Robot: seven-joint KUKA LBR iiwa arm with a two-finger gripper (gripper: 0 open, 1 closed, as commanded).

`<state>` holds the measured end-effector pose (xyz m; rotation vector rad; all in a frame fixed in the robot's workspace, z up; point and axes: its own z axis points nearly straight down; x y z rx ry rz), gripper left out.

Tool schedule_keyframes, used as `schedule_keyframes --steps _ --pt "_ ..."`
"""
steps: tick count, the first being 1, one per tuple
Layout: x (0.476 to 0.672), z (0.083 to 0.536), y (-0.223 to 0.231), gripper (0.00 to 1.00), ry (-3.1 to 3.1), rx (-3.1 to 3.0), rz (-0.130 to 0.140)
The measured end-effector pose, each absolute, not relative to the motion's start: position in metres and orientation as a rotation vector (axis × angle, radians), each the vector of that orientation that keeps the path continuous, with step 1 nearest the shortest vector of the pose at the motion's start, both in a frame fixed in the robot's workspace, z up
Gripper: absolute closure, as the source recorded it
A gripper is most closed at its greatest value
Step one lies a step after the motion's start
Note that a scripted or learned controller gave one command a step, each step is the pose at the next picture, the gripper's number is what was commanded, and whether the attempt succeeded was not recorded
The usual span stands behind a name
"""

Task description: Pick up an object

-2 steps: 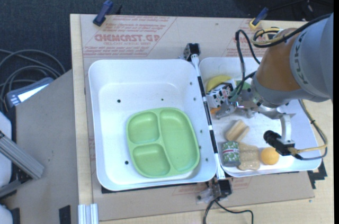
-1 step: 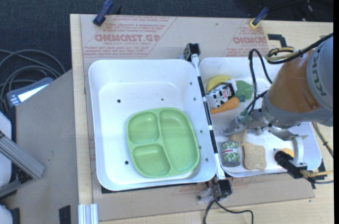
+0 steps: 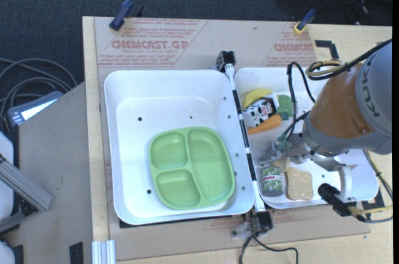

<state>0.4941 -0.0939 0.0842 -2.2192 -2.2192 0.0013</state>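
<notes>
Table (image 3: 181,44), upper centre: brown printed sheet under two white bins.

Left bin (image 3: 124,94), centre-left: holds a green divided tray (image 3: 190,168) lying flat in its lower middle. Rigid plastic by the look, light, smooth; broad and low, so a two-finger grip would likely need the rim. An awkward pick.

Right bin (image 3: 262,77), centre-right: the small goods sit here, crowded along its left side. Arm (image 3: 340,116) comes in from the right and covers most of the bin's middle.

Candidates, big to small:
- Tan rectangular piece (image 3: 300,184), lower part of the bin. Looks like a sponge or toy bread; probably soft and light. Grip across the short sides.
- Small packet with a green label (image 3: 271,183), just beside it on the left. Likely light, possibly slick.
- Black-and-white carton-like toy (image 3: 260,111), upper left of the bin; boxy, flat faces should hold well.
- Yellow curved piece (image 3: 257,96), above it; banana-like, probably smooth.
- Orange piece (image 3: 265,125), below the carton; thin and tapered, may slip.
- Green item (image 3: 285,107), right of the carton, partly cut off by the arm.

Gripper (image 3: 280,149): low over the bin, between the orange piece and the packet. Opening cannot be told; nothing seen held. Its tips blur into the clutter, and the arm hides anything beneath it.
</notes>
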Motion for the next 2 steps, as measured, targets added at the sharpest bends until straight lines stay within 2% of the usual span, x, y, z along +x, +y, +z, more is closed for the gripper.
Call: schedule_keyframes --steps 1,2 --pt "0.566 0.085 -0.142 0.0 -2.222 -2.222 0.0" --pt "0.523 0.084 -0.092 0.0 -2.221 -2.219 0.001"
